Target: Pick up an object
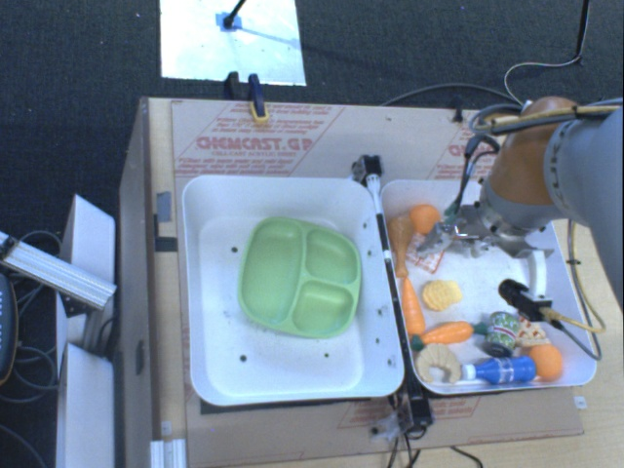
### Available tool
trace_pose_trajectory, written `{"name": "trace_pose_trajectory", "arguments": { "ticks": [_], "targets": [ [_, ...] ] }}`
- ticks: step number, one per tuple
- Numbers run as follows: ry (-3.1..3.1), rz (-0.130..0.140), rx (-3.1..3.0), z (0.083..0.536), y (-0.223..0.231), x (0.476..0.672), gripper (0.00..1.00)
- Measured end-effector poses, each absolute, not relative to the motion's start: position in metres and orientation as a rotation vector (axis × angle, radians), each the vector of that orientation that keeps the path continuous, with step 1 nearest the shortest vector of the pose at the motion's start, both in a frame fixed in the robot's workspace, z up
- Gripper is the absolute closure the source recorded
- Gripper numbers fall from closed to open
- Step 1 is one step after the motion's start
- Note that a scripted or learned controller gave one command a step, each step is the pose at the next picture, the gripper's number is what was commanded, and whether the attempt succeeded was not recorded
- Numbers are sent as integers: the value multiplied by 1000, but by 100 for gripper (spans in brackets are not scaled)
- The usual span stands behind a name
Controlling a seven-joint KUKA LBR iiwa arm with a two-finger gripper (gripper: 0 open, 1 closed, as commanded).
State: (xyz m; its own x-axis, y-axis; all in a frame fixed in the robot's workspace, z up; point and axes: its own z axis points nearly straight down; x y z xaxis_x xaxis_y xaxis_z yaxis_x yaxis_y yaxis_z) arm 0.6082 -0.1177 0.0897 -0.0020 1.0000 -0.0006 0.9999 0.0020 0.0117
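My arm (pixel 575 169) reached in from right, orange band above wrist, bent downward. My gripper (pixel 450 234) hung low, pointing left.

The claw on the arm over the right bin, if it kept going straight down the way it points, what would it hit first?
Probably the red-and-white packet, which lies just under the claw, with the orange ball close beside it. Depth is hard to judge from this slanted view.

I can read red print on the protective sheet (pixel 255 142) covering my bench, behind the left bin: "CHEMCAST GP". The same red lettering repeats near the right bin (pixel 458 150), but there I can't make it out.
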Motion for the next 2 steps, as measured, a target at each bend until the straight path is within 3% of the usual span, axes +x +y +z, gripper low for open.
{"name": "trace_pose_trajectory", "arguments": {
  "ticks": [1, 2],
  "targets": [
    [2213, 9, 2210, 90, -91, 655, 0],
    [2216, 15, 2206, 103, -90, 657, 100]
  ]
}}
